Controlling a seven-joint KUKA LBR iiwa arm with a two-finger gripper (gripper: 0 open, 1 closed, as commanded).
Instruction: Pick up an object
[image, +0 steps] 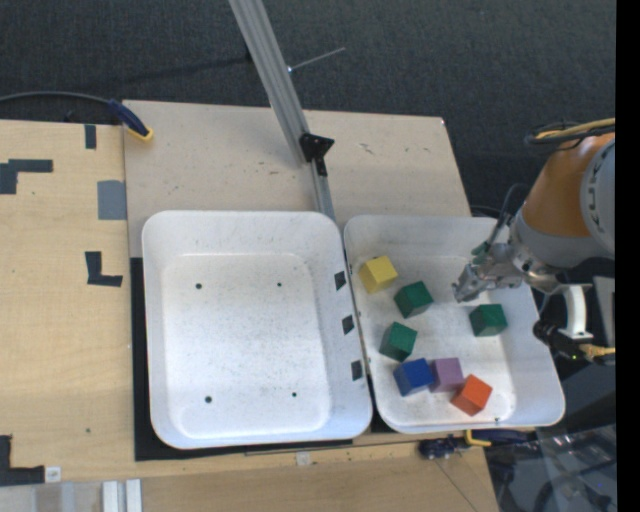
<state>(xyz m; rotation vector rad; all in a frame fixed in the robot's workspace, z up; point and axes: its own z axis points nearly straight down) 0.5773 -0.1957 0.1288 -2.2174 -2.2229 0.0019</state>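
Observation:
The right bin holds several blocks: a yellow block, three green blocks, a blue block, a purple block and an orange block. My gripper hangs low over the right bin's upper right part, just above and to the left of the rightmost green block. Nothing shows between its fingers. The grey arm with its orange band comes in from the right.
The left bin stands beside the right one. A slanted metal pole with a black clamp runs down to the bins' shared far corner. Tape marks and a blue-yellow clip lie on the bench at the left.

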